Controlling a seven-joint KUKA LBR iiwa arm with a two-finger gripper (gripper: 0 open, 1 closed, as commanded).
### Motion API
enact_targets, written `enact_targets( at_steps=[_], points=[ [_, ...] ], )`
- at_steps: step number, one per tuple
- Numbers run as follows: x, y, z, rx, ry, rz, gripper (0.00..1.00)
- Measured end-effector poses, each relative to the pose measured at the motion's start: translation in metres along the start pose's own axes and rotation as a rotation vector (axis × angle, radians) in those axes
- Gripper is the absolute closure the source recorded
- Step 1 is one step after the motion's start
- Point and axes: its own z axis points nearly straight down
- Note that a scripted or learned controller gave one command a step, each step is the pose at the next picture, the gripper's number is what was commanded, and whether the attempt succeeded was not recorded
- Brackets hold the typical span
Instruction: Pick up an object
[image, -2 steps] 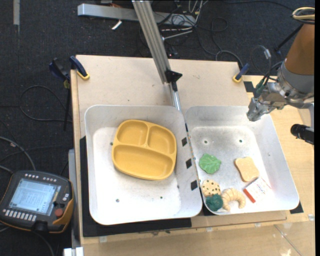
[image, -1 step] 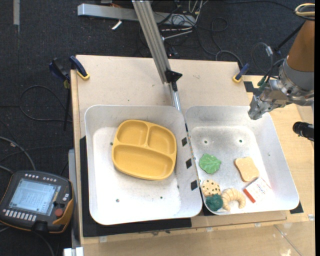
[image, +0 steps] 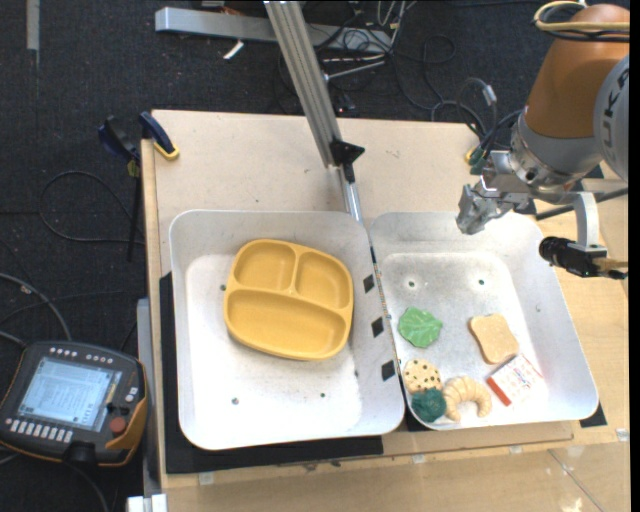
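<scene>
My gripper hangs over the far edge of the right bin, high above its floor, with nothing seen between its fingers. Small food items lie in the near part of that bin: a green lettuce leaf, a slice of toast, a chocolate-chip cookie, a dark green piece, a croissant and a red-and-white packet. All of them sit well below and toward the camera from the gripper.
The left bin holds a yellow divided plate. A slanted metal pole rises from between the bins. A teach pendant lies at the bench's lower left, and a blue-and-yellow clamp at its far left corner.
</scene>
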Motion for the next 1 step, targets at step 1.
enact_targets(
  at_steps=[1],
  points=[
    [0.0543,0.0039,0.0182,0.002,0.001,0.0,1.0]
  ],
)
